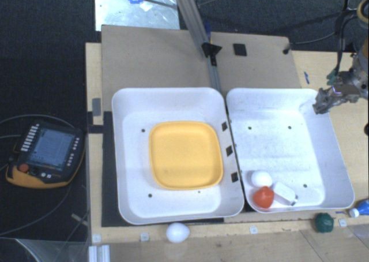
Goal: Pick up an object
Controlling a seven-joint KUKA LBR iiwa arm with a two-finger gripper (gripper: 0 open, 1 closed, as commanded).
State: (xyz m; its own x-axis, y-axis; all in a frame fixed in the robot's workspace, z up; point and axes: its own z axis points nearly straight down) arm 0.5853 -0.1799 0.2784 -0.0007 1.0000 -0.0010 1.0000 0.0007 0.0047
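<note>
A yellow square plate [186,154] lies in the left bin [130,111]. In the right bin [277,134], at its near left corner, sit a white ball [261,178], a red ball [264,197] and a small white block [283,193], all close together. My gripper [324,103] hangs at the right bin's far right corner, over its rim, well away from those objects. Nothing shows between its fingers.
A white egg-shaped object [177,232] lies on the bench in front of the left bin. A dark green ball [323,222] and a blue item [360,209] rest beyond the right bin's near right corner. A teach pendant [45,152] sits far left.
</note>
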